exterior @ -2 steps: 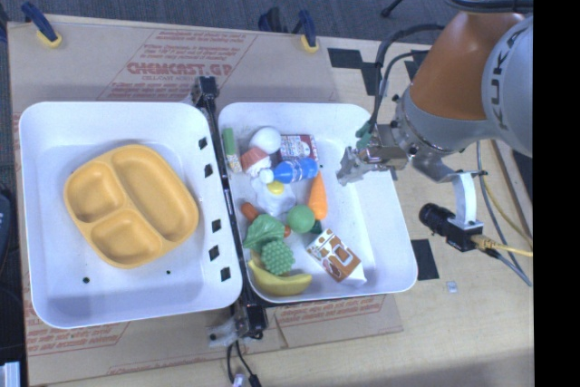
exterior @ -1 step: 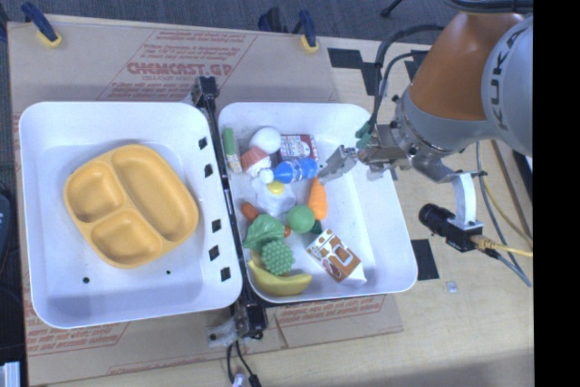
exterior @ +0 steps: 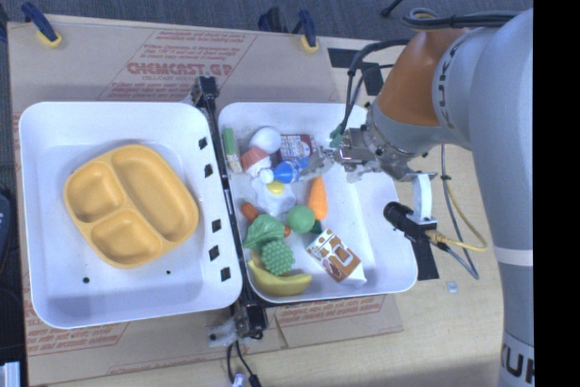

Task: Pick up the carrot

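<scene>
The carrot (exterior: 317,197) is a short orange piece lying nearly upright in the middle of the right bin (exterior: 390,263). It rests just right of a round green fruit (exterior: 301,217) and below a small blue-capped bottle (exterior: 283,172). My gripper (exterior: 331,153) hangs over the bin's upper middle, a little above and to the right of the carrot's top end. It is beside a red and white packet (exterior: 295,146). Nothing shows in its grasp, and the carrot lies free on the bin floor.
Around the carrot lie a banana (exterior: 281,283), a leafy green vegetable (exterior: 270,242), a brown patterned snack pack (exterior: 337,257), a white ball (exterior: 265,139) and a small orange item (exterior: 249,211). The left bin (exterior: 54,290) holds a yellow divided plate (exterior: 131,204).
</scene>
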Controlling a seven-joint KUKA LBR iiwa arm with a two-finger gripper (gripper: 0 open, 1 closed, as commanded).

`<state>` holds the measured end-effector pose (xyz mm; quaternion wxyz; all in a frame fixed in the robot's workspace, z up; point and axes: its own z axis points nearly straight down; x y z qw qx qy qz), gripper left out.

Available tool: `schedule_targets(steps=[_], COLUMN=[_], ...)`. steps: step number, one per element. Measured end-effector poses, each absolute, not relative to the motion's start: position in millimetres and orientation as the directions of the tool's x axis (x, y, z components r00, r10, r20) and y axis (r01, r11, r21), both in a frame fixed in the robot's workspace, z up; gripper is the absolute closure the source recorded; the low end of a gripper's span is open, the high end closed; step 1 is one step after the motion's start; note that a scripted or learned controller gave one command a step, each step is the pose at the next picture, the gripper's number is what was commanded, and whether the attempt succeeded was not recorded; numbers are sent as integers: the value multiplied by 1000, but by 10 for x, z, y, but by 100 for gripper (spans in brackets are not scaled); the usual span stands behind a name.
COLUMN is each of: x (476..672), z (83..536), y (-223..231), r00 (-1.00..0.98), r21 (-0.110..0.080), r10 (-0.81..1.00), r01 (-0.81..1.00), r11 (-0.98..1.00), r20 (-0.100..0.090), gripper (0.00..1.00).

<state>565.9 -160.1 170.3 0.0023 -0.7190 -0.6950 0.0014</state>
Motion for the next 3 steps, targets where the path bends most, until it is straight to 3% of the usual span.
schedule_targets(steps=[1, 2, 3], x=[5658, 5659, 5846], z=[929, 1028, 2470], y=[-1403, -1399, -753], r00=[-19, -22, 35], r21=[0, -3, 0], r10=[1000, 1000, 999], r01=[1000, 1000, 999], r11=[19, 22, -35], r20=[0, 1, 1], gripper=[0, 100, 100])
